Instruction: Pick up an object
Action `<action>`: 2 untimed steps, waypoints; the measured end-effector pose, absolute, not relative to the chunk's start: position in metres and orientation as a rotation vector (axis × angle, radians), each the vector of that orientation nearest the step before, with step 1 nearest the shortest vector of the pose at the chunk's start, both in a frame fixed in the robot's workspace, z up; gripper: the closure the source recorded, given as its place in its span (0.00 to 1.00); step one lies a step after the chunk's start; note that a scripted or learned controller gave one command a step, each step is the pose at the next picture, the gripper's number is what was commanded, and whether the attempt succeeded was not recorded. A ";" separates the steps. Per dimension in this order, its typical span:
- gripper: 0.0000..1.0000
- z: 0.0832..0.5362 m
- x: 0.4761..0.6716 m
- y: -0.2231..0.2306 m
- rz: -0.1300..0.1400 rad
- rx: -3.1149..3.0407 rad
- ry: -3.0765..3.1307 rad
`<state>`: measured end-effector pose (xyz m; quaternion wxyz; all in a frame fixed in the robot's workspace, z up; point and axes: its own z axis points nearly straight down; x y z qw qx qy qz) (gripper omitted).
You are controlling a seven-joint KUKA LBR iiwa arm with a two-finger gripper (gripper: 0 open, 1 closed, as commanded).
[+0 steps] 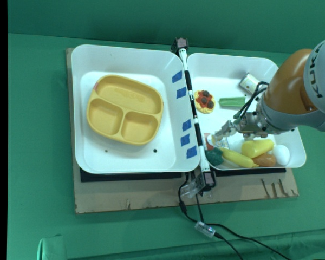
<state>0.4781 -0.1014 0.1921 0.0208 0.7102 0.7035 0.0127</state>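
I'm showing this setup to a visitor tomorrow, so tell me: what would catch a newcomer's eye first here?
Probably the yellow divided tray, sitting alone in the left bin. Next, the grey arm with its orange band reaching in from the right, its gripper low over the right bin. There, toy foods crowd the near edge: a yellow pepper, a white egg, and a small pizza farther back.

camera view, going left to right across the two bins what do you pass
yellow divided tray → blue tape squares → small pizza toy → green pod → yellow pepper → white egg
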 end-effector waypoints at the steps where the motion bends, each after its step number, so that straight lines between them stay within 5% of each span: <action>1: 0.00 0.192 0.478 -0.101 0.038 2.204 2.178; 2: 0.00 0.192 0.478 -0.100 0.037 2.205 2.176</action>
